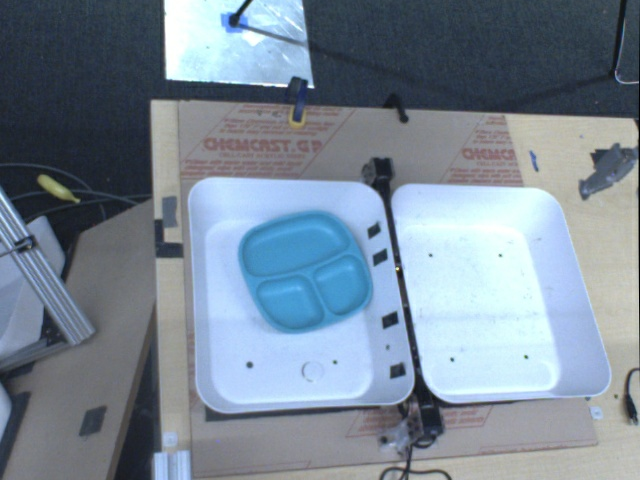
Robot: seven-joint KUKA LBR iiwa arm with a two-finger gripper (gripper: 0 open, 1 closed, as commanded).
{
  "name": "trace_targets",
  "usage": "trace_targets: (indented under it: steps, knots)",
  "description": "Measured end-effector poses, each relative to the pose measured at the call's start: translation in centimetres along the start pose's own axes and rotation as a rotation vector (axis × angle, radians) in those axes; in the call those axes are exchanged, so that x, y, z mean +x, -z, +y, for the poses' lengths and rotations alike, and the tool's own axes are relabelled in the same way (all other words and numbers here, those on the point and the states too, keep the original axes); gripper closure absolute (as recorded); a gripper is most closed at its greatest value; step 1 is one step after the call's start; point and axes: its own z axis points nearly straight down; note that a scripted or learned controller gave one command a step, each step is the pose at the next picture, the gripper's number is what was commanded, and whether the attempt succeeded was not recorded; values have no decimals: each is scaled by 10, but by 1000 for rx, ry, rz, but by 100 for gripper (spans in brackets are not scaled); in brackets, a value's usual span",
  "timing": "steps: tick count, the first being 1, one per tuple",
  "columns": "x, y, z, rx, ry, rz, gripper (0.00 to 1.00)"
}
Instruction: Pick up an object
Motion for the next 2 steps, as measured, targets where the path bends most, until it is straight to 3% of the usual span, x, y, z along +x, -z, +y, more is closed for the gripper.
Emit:
trace_targets:
  steps: [1,2]
  knots:
    - [-18,-84,-52,7,1,4,0]
    - [83,-120,-67,2,17,7,0]
